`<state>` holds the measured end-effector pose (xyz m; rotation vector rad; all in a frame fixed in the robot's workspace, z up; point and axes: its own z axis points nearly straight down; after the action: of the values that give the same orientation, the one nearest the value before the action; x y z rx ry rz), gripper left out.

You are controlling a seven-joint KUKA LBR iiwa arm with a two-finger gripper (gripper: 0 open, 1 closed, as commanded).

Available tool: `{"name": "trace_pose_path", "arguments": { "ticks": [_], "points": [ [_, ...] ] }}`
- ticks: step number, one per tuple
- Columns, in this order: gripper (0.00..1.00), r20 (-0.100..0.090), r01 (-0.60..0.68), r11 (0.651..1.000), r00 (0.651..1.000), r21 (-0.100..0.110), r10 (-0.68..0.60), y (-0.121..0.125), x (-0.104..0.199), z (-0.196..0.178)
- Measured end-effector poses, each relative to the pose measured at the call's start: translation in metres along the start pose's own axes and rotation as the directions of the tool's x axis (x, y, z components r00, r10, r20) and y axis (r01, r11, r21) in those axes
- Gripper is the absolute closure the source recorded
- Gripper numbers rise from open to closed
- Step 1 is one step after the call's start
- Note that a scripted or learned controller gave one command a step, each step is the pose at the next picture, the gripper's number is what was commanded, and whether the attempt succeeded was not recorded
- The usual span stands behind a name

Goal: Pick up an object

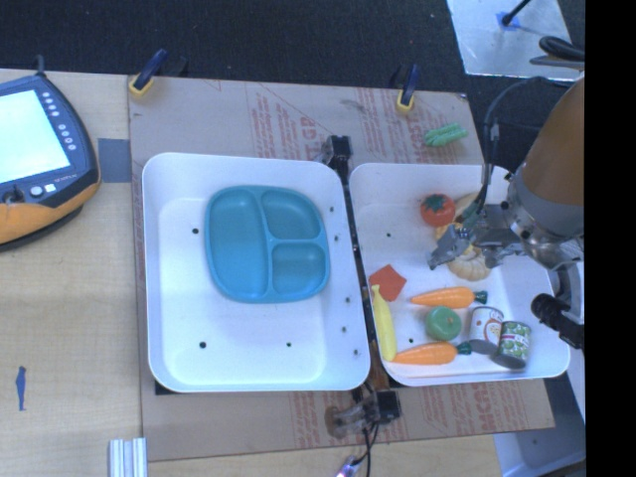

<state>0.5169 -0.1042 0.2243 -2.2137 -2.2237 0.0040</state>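
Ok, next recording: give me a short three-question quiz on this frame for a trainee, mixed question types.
1. True or false: the blue plate lies in the same bin as the tomato.
2. Multiple choice: what lies along the inner wall of the right bin? A) the banana B) a spoon C) a cup
3. How many carrots are in the right bin, and where is the gripper relative to them?

Key
1. False: the plate is in the left bin, the tomato in the right one.
2. A
3. Two: the upper carrot and the lower carrot. The gripper is above them in the picture, near the tomato.
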Motion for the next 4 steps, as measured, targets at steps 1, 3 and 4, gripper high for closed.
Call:
{"name": "trace_pose_path", "arguments": {
  "ticks": [1, 3, 4],
  "points": [
    [0.00, 0.001, -0.001, 1.000, 1.000, 0.001, 0.001, -0.036, -0.058, 0.134],
    [1.00, 0.005, 0.005, 1.000, 1.000, -0.003, -0.005, -0.041, -0.091, 0.123],
    [0.00, 0.005, 0.006, 1.000, 1.000, -0.004, -0.005, -0.041, -0.091, 0.123]
  ]
}}
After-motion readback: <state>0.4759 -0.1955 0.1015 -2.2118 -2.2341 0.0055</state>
